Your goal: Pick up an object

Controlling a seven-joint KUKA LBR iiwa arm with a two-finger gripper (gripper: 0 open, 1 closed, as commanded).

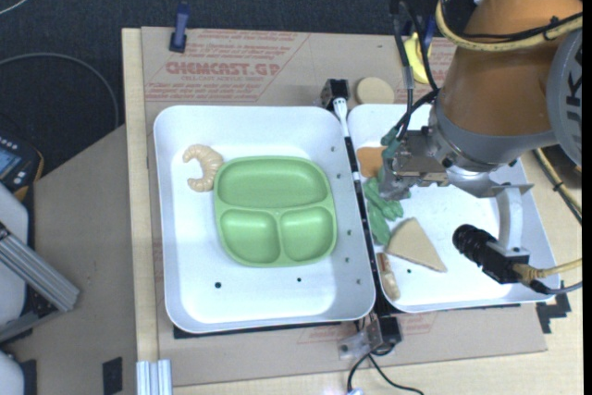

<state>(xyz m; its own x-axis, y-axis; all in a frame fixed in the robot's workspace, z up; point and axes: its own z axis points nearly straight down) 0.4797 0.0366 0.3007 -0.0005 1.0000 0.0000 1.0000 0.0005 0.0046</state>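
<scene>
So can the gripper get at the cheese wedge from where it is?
Probably yes: the wedge lies uncovered in the right bin, just beside the gripper, with nothing on top of it.

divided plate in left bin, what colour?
Light green; the divided plate shows clearly in the camera view.

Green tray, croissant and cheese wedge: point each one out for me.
Green tray (275, 210), camera view, its middle ridge.
Croissant (203, 166), camera view, middle of its curve.
Cheese wedge (416, 247), camera view, its flat top face.
</scene>
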